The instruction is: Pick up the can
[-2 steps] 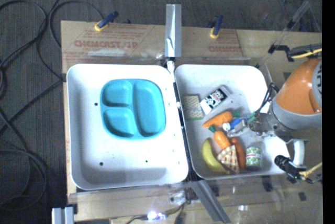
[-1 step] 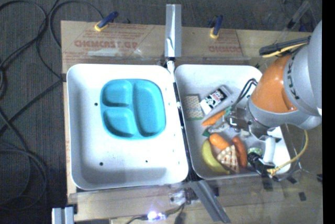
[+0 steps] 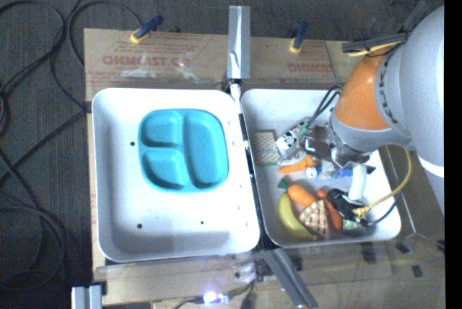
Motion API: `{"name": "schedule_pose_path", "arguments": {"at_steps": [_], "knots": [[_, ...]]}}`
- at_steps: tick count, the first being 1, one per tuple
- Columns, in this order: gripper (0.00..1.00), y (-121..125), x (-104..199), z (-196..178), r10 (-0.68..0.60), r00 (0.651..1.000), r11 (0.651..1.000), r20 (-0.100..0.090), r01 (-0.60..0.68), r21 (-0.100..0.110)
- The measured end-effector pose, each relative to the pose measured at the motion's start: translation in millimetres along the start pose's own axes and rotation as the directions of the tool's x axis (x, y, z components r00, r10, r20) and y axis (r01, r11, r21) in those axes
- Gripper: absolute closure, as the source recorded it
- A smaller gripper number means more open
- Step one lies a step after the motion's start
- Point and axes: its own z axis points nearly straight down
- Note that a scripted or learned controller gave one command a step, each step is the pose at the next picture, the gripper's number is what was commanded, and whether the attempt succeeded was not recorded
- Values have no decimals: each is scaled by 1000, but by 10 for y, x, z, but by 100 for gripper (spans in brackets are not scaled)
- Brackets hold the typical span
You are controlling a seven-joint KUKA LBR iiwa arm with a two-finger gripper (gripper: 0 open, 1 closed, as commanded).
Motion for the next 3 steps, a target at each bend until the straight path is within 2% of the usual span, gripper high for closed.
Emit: {"name": "schedule_pose_path", "arguments": {"at_steps": [1,2,3], "knots": [[0,887,-53,-93,147,989,989,4,-147,-2],[0,735,-403,-394,49,999,999,4,-49,-1],[0,-235,-667,370,246,969,969,-5,-246,-5]]}}
